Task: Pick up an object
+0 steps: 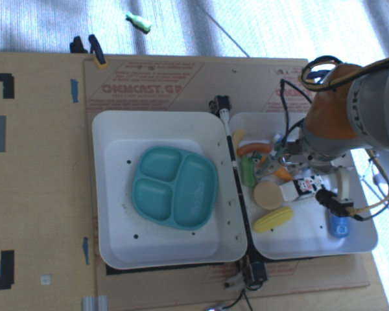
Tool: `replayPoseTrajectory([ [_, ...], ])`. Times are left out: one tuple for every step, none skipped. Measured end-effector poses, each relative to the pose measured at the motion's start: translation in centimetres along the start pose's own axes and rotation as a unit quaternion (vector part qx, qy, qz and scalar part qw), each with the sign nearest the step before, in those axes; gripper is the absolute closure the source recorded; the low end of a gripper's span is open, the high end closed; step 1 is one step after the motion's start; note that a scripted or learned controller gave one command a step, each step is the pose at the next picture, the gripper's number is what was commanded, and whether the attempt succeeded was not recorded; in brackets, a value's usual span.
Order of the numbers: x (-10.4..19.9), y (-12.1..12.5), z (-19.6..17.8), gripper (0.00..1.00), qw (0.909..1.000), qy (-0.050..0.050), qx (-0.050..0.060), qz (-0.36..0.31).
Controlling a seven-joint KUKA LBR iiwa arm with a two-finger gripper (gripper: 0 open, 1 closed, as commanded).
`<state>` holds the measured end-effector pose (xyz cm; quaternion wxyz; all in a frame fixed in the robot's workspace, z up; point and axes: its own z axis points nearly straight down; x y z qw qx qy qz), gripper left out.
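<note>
Pincer (274, 162) low among toy food (272, 219)

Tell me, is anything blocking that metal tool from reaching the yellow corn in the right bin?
The yellow corn lies uncovered, below the tool in the picture. The tan round piece sits between them, but from above nothing visible covers the corn.

camera view: fixed overhead | slanted down | spans both bins (110, 193)
</note>
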<state>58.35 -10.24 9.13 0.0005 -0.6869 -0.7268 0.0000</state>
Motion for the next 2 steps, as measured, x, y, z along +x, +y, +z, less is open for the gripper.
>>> replayPoseTrajectory([
  [-0.1,0.1,-1.0,1.00,1.0000,0.000,-0.001,0.001],
  [2.2,-1.6,-9.3,1.00,0.9805,0.000,-0.001,0.196],
])
